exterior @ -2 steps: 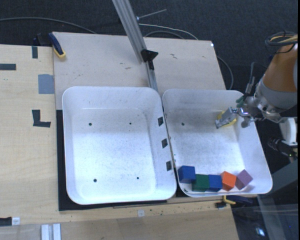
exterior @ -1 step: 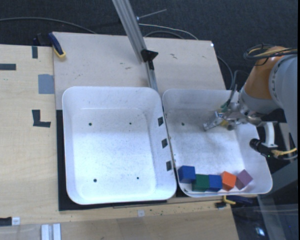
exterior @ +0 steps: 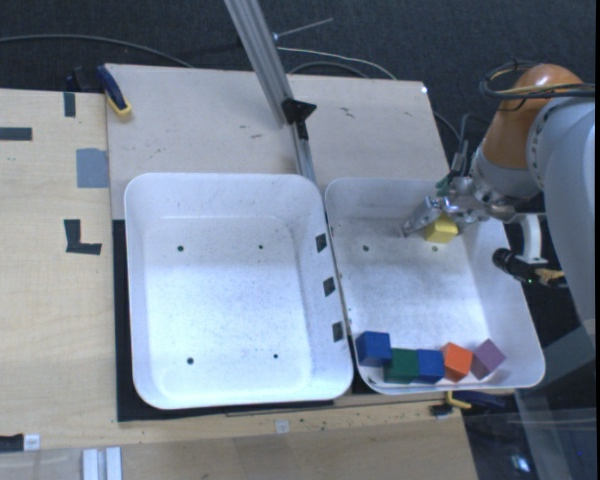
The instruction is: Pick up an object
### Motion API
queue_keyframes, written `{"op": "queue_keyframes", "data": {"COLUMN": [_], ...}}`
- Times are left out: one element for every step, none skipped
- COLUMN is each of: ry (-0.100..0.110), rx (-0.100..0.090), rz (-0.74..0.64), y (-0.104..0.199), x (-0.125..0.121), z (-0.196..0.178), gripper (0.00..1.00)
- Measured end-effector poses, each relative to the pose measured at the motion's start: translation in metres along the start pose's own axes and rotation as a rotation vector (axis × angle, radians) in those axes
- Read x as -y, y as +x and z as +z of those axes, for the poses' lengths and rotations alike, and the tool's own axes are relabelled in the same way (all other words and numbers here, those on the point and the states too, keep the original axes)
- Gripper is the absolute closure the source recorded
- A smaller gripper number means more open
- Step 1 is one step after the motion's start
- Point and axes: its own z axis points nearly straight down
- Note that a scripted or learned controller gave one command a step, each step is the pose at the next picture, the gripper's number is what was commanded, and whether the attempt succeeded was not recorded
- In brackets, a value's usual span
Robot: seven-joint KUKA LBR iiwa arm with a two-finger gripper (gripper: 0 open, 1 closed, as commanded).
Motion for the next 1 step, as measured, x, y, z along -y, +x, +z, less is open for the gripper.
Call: {"op": "queue_keyframes", "data": {"ry": [0.005], "rx": [0.002], "rz": [-0.001], "y": [-0.0002], "x": [0.0016], "z": [-0.0095], "gripper": [1.0]}}
